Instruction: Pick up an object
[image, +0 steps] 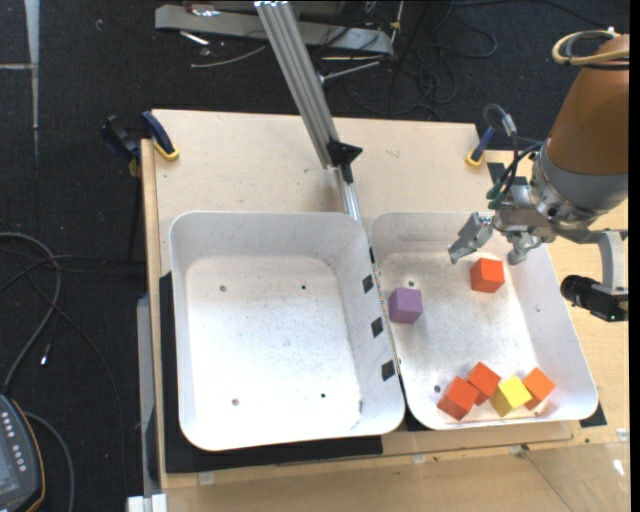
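Gripper (492, 243) hangs with fingers spread, nothing between them. You have no pick yet: descent, closing and lift all remain. Likeliest target, orange cube (487, 274), sits just below fingertips on right bin (560, 330) floor. Cube has no long axis; faces look slightly turned against bin wall. Purple cube (405, 304) lies to gripper's left in view, cluster of blocks (495, 390) well toward bin's near edge.

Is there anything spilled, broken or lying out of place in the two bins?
Nothing stands out. All blocks lie inside the right bin: a purple block, an orange block below the open gripper, and a cluster at the near edge.
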